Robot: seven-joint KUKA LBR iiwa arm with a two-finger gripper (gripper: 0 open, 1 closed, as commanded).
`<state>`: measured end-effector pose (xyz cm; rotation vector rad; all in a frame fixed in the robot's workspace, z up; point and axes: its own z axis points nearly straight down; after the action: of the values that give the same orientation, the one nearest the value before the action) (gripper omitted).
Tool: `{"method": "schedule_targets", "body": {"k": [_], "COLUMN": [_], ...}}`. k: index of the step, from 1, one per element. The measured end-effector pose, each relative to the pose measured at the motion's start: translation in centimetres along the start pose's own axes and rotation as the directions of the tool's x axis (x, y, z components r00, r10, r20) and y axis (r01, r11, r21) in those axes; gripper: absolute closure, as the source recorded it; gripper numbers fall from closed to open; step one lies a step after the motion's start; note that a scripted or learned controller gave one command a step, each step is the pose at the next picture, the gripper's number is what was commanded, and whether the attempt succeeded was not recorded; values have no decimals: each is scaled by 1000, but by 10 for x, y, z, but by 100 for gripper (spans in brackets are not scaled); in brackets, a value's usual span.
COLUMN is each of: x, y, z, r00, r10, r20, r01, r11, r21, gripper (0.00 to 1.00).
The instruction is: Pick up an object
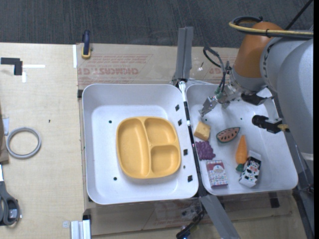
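In the right bin [279, 176], my pincer [209, 106] hangs over the far left part of the white floor, just beyond the cheese wedge [202, 131] and a little toward the arm's side of it. Its fingers look slightly parted, with nothing between them and nothing touched; the tips are small and I cannot be sure of the exact gap.

The cheese wedge sits against the bin's left wall, its long axis tilted slightly from the wall. Nearer the camera from the wedge lies a purple grape bunch [203, 149], and nearer still a small red-and-white carton [216, 174], lying flat with its long axis running away from the camera. To the arm's side of the wedge, a watermelon slice [228, 134] lies with its long axis across the bin. Beyond that, the carrot [241, 149] points its narrow end away from the camera, and a cow-patterned milk carton [250, 172] lies just past its broad end.

The left bin [97, 148] holds a yellow divided plate [148, 147].
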<state>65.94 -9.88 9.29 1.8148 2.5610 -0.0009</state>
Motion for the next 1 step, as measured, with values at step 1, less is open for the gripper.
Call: {"method": "schedule_targets", "body": {"k": [1], "x": [0], "y": [1], "z": [-10], "r00": [1000], "r10": [-4], "r20": [4], "r01": [4], "r11": [1000], "r21": [0], "gripper": [100]}}
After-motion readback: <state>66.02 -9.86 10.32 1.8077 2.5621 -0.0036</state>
